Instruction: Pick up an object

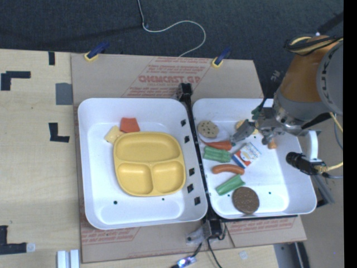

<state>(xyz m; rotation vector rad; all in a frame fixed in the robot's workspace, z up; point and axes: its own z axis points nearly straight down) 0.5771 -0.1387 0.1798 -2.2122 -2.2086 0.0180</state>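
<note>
The right bin (290, 197) holds several small items. These include a speckled round cookie (208, 129), an orange-red stick (218, 145), a green piece (216, 154), a red sausage (227, 169), a second green piece (230, 184), a brown disc (245, 200) and a white packet with red and blue print (247, 153). My gripper (256, 136) hangs low over the upper middle of this bin, just above the packet. It is open, one grey finger (243, 131) to the left and the other toward the right. Nothing sits between the fingers.
The left bin (95, 149) carries a yellow divided plate (149, 163), a red-orange block (129, 125) and a pale yellow piece (112, 134). A black divider (192, 149) runs between the bins. The arm (304, 88) comes in from the upper right. A white cable (173, 27) lies behind the bench.
</note>
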